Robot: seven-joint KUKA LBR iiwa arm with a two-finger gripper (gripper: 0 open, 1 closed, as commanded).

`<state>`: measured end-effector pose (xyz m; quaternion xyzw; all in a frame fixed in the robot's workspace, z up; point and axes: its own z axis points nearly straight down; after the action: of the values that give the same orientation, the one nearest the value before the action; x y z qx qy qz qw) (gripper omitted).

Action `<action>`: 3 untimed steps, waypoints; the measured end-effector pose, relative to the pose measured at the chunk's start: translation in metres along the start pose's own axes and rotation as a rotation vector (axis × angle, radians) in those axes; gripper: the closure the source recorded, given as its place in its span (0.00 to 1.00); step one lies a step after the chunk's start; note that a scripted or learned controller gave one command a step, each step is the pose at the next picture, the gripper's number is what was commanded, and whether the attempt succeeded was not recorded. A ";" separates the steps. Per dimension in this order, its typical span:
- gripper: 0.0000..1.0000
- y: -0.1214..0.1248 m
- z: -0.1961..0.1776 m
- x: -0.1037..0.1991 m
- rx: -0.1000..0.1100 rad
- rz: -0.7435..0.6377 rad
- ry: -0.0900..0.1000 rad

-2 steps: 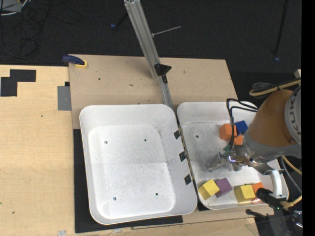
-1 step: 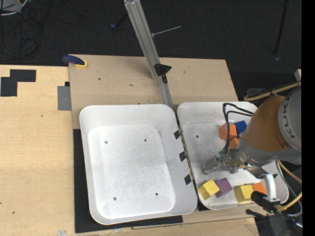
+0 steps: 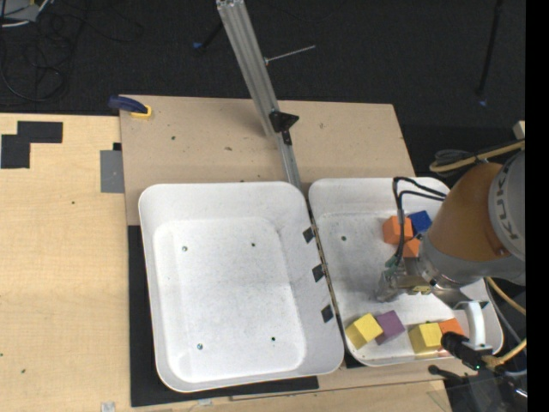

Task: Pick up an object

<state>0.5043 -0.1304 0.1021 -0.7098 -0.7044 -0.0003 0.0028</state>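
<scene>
Nearest us, in the right bin (image 3: pixel 343 204), we see a yellow block (image 3: pixel 364 329) touching a purple block (image 3: pixel 390 324) — another yellow block (image 3: pixel 423 337) sits just beside. Farther back the tool (image 3: pixel 388 288) hovers low over bare bin floor; whether it is apart or together we cannot tell. Beyond it lie an orange block (image 3: pixel 396 228) and a blue block (image 3: pixel 420 222).

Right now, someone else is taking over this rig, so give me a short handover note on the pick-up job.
Gripper: low in the right bin, on bare floor; whether it is open or shut can't be told, and nothing shows in it.
Blocks, all in the right bin: an orange block and a blue block at the far side; a yellow block, a purple block, a second yellow block and a second orange block along the near edge.
Done: no block visibly lifted.
Left: grasp one and raise it.
</scene>
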 end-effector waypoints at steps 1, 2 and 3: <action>1.00 -0.001 -0.063 -0.002 -0.007 -0.008 -0.005; 1.00 -0.008 -0.108 -0.003 -0.006 -0.008 -0.005; 1.00 -0.012 -0.157 0.005 -0.007 -0.009 -0.005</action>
<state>0.4934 -0.1260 0.2596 -0.7065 -0.7077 -0.0010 -0.0012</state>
